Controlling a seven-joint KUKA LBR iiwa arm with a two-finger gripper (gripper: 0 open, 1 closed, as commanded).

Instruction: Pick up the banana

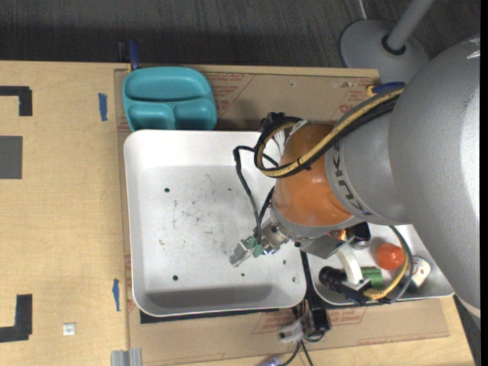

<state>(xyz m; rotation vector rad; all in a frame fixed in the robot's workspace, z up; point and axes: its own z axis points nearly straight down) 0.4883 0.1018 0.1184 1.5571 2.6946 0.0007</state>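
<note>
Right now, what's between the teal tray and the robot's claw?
In the camera view, only the left bin's scuffed white floor lies between teal tray and gripper.

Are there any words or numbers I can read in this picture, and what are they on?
None can be read.
Faint reddish print along the edges of the brown cardboard sheet under the shallow white plastic bins: too blurred to read.
Dark mark on the big grey robot arm near its orange band: cut off, unreadable.
The teal plastic tray carries no text.
</note>
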